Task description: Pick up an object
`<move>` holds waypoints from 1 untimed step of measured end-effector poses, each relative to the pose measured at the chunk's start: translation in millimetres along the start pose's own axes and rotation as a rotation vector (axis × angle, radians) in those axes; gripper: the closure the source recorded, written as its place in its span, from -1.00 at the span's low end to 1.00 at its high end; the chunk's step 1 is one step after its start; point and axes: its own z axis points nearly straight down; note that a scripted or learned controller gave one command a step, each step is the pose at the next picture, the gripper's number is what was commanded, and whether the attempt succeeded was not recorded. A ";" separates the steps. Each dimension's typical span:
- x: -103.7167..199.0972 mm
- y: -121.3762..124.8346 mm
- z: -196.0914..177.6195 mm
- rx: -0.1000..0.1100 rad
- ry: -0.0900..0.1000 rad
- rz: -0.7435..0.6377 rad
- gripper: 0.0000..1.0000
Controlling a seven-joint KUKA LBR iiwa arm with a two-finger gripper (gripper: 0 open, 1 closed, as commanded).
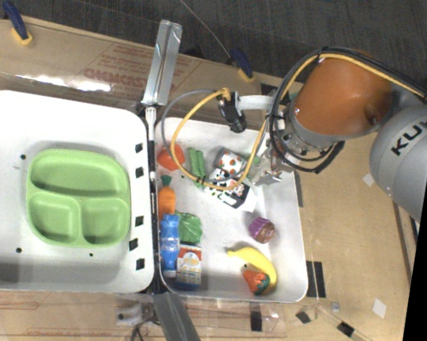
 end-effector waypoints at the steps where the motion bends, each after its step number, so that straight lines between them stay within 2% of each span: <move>1: 3.1 -2.9 -145.3 -0.002 0.024 0.079 1.00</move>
